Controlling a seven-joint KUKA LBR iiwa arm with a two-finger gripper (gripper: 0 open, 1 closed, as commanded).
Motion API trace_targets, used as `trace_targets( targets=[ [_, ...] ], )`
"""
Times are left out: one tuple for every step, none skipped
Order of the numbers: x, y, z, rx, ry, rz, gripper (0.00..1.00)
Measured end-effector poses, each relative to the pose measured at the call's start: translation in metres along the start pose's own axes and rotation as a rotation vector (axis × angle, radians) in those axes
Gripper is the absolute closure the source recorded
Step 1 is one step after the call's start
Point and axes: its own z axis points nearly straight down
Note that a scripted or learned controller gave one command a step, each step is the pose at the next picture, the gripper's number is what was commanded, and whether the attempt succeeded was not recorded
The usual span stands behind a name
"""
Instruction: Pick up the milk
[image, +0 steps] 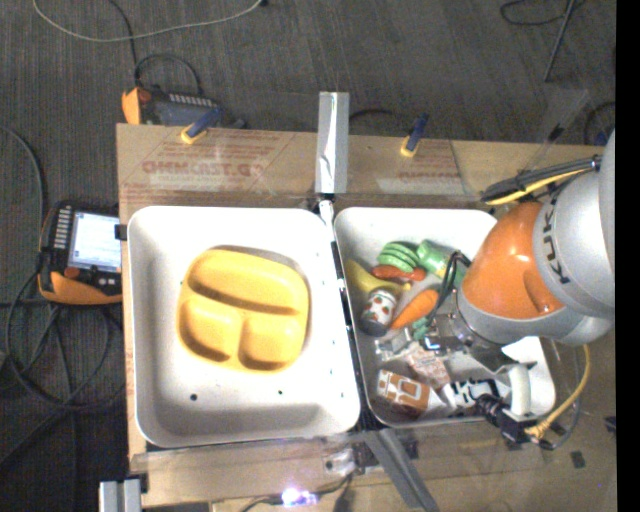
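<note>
The milk (463, 392) looks like a small carton with black and white patches. It lies near the front of the right bin (352, 330), partly under the arm. My gripper (428, 345) is low in that bin, just behind and to the left of the carton, among the toy foods. The wrist's orange band (505, 275) hides much of the bin's right side.
Around the gripper lie a brown box (402, 391), a carrot (412, 308), a round grey-and-yellow toy (377, 308), a banana (358, 277) and green toys (410, 258). A yellow divided plate (243, 308) fills the middle of the left bin (150, 330).
</note>
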Motion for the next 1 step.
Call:
trace_targets(
  targets=[
    [0.0466,0.0544,-0.0811,0.012,-0.001,0.171,0.00]
  ],
)
